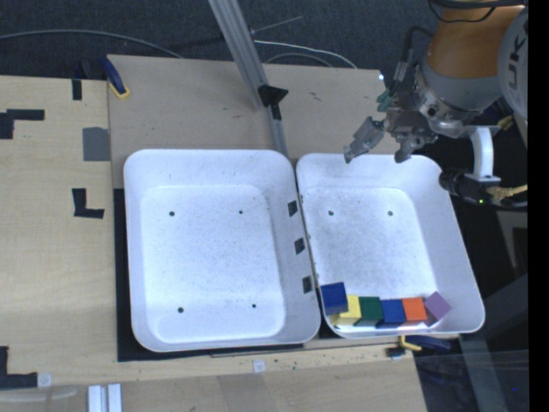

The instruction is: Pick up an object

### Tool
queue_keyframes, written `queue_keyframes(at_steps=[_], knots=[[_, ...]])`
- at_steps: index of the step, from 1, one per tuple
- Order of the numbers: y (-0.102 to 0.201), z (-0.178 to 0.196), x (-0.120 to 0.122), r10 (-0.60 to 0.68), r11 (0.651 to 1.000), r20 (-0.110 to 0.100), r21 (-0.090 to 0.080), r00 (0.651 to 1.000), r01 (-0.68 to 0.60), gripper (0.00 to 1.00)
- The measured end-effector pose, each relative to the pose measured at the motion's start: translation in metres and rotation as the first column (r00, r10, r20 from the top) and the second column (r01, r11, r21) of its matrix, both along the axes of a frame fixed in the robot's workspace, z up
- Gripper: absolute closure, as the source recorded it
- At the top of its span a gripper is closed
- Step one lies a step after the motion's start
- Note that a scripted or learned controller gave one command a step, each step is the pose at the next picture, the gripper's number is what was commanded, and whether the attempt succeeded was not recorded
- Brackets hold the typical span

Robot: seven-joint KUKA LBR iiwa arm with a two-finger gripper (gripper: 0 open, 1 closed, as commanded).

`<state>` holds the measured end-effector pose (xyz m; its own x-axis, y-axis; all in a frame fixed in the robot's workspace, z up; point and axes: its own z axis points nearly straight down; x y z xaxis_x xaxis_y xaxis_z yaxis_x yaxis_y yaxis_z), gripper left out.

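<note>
Clearly spread and pinching nothing, the fingers [378,154] hang over the far edge of the right bin [446,230], so the pick seems not yet begun. The objects lie well apart from them, in a row along that bin's near edge: a blue block [333,296], yellow block [350,309], green block [370,308], a second blue block [393,312], orange block [414,309] and purple block [437,305]. They press against the wall, which may hamper a grasp. Beside it sits the left bin [137,230]; a slanted metal rod [244,45] rises over the bench [51,256].

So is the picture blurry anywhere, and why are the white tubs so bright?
Camera view: mostly sharp; the coloured blocks look crisp. The right bin and left bin glare white under even light, with soft shadows along their walls. The claw is slightly soft.
</note>
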<state>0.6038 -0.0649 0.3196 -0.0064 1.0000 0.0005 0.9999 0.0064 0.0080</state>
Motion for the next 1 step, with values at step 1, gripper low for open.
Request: queue_keyframes(at_steps=[1], knots=[[-0.0015,0.0047,-0.001,-0.002,1.0,-0.009,0.0,1.0,0.002,1.0]])
